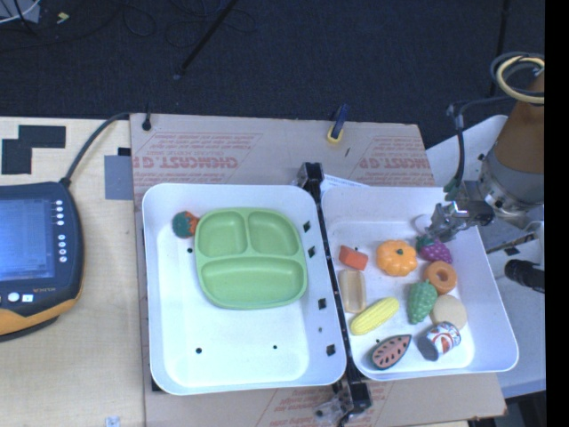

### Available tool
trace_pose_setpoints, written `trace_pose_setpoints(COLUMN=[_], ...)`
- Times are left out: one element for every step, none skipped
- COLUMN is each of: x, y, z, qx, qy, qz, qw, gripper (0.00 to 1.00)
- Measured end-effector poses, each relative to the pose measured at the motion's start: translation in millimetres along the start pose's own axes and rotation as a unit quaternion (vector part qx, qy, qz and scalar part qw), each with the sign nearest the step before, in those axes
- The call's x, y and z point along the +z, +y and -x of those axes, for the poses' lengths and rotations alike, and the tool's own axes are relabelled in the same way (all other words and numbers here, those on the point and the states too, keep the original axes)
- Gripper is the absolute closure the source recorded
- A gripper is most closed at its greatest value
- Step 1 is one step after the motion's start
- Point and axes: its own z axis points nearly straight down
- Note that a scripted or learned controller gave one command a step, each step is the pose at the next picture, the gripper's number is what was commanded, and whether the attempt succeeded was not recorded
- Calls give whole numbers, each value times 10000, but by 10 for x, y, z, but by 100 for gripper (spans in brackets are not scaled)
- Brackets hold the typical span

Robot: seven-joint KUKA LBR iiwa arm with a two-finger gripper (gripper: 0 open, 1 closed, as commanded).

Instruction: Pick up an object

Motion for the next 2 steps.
trace_pose_setpoints(x=[107,177], y=[130,180], z=[-542,-1012], qx=[-19,-17], qy=[17,15], qz=[-29,-33], qw=[10000,10000], gripper=[100,100])
